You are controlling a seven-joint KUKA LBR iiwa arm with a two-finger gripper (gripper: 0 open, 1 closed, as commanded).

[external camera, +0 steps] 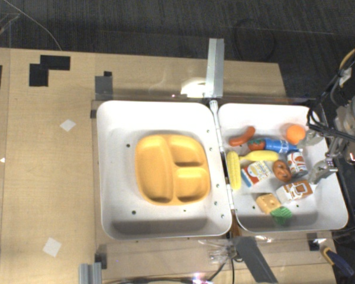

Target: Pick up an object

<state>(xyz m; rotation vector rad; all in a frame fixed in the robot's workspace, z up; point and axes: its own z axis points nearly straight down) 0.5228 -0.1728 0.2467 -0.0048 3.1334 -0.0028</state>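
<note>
The right bin [337, 215] holds a jumble of toy food. An orange ball [295, 134] lies at the back, with a blue bottle [273, 145] and a red sausage [242, 136] to its left. A banana [260, 157], a corn cob [232, 170], a white and red packet [259, 172], a brown pretzel [281, 170] and a small can [296, 162] fill the middle. Nearer the front are a brown and white carton [297, 190], a cracker [268, 203] and a green piece [281, 215]. My gripper [321, 171] hangs low at the bin's right side, just right of the can and carton, with nothing seen in it.
The left bin [115, 218] carries a yellow divided tray [168, 169]. A metal divider [222, 158] runs between the bins, with an upright post [215, 70] behind. The arm and its cables [343, 123] crowd the right bin's far right edge.
</note>
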